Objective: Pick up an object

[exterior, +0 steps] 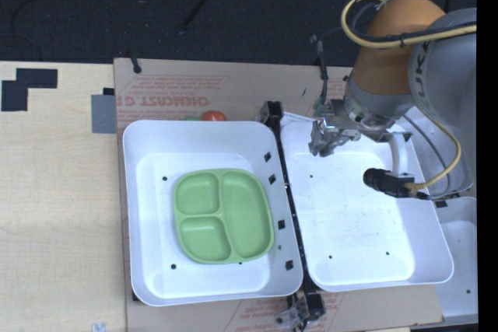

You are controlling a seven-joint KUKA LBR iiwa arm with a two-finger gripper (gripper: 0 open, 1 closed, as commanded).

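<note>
A light green divided plate (pixel 222 214) with three compartments lies flat in the middle of the left white bin (pixel 148 167). My gripper (pixel 321 143) hangs over the far left corner of the right white bin (pixel 424 260), close to the divider between the bins. It is well to the right of the plate and apart from it. I see nothing held under it.
A small red and green object (pixel 208 117) peeks over the far rim of the left bin, outside it on the cardboard. A black cable connector (pixel 387 181) from the arm hangs over the right bin. A black clamp (pixel 274 114) sits between the bins.
</note>
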